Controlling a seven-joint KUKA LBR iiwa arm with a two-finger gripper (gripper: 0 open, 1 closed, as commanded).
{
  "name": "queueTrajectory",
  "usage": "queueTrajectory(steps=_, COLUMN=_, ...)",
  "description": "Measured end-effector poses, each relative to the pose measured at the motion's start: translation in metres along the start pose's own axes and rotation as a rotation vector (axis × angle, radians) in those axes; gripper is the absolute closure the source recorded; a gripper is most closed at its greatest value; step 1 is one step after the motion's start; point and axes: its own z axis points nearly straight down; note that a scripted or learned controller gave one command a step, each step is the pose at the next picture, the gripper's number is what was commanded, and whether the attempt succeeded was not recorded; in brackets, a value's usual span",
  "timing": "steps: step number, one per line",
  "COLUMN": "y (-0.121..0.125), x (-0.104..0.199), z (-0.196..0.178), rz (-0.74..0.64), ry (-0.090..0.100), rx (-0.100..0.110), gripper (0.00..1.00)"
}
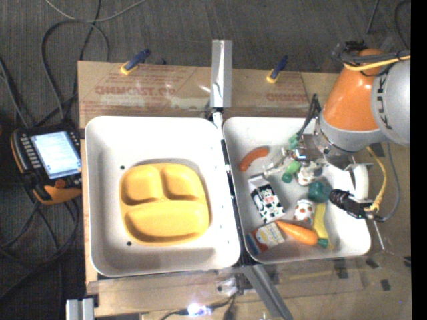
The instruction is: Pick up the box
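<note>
The box (265,202), black-and-white patterned, lies flat in the right bin (360,245), left of centre, with a carrot (297,232) just below it. The claw (299,157) hangs above and to the right, apart from the box; whether it is wide or narrow I cannot tell. A yellow tray (165,202) fills the left bin (100,179).

Tool (293,157) low in rt bin (347,245) among toys; box (265,202) just left-below; yellow tray (165,202) in left bin (100,199).

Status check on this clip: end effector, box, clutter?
End effector low in right bin, fingers unclear. Box lies apart, ungrasped. Carrot, sausage, banana around it.
</note>
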Motion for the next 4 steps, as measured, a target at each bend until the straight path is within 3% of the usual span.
queueTrajectory(steps=1, y=-0.047, x=-0.032, z=0.072, rz=-0.059, ry=0.001, rx=-0.030, gripper=0.00)
queueTrajectory(steps=2, y=0.009, x=-0.043, z=0.078, rz=0.015, ry=0.001, rx=-0.037, gripper=0.00)
queueTrajectory(steps=3, y=0.028, x=-0.059, z=0.076, rz=-0.122, ry=-0.001, rx=-0.032, gripper=0.00)
queueTrajectory(steps=4, y=-0.021, x=-0.054, z=0.077, rz=-0.060, ry=-0.015, rx=-0.064, gripper=0.00)
